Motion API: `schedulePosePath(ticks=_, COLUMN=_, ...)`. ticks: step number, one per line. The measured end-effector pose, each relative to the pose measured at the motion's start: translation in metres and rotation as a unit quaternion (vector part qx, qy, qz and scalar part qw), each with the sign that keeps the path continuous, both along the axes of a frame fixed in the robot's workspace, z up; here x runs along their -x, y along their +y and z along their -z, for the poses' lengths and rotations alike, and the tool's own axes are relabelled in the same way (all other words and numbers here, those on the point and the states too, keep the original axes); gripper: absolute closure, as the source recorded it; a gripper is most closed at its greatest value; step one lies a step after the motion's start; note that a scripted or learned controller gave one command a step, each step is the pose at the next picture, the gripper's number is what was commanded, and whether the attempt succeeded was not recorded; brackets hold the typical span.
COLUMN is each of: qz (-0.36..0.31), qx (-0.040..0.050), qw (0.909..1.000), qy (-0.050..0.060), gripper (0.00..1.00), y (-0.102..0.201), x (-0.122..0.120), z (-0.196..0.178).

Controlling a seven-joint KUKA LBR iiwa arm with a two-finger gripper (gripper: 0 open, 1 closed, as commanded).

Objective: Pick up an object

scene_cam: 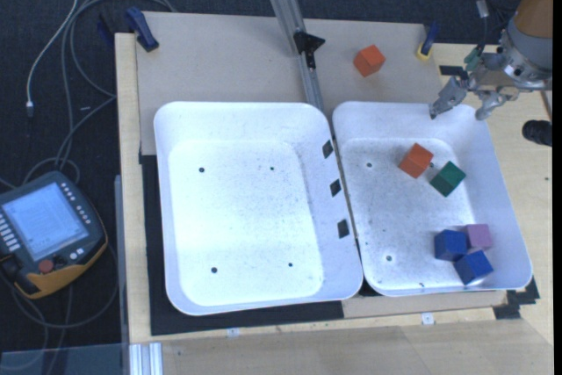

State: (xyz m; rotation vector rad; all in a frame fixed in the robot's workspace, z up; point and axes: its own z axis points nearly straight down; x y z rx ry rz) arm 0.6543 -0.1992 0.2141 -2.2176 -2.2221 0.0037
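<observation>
Five small blocks lie in the right bin (505,189). An orange block (416,161) sits near the bin's middle, tilted a little, its top face lighter than its sides. Just beside it, toward the lower right, is a green block (448,178); the two look close to touching at a corner, though the view is too coarse to be sure. Lower in the bin two blue blocks (450,244) (474,267) and a pale purple block (479,235) huddle together, touching one another.

A sixth block, orange-red (370,60), rests on the bare board (228,57) above the bins, outside both.

The gripper (463,104) hangs over the right bin's upper right corner, its two fingers (442,104) spread apart with nothing between them. The orange block lies below and to the left of the fingertips, apart from them; the green one lies almost straight below, also apart. The clustered blocks are well away, at the bin's lower end.

The left bin (176,127) sits alongside, touching the right one.
</observation>
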Motion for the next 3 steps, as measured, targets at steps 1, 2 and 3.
schedulePosePath(ticks=1, qz=0.001, qx=-0.0019, qw=1.0000, qy=0.003, gripper=0.00, y=0.012, x=0.025, z=0.119)
schedulePosePath(ticks=2, qz=0.000, qx=-0.0007, qw=1.0000, qy=-0.003, gripper=1.00, y=0.011, x=0.022, z=0.103)
schedulePosePath(ticks=3, qz=-0.004, qx=-0.0017, qw=1.0000, qy=-0.004, gripper=1.00, y=0.093, x=-0.009, z=0.085)
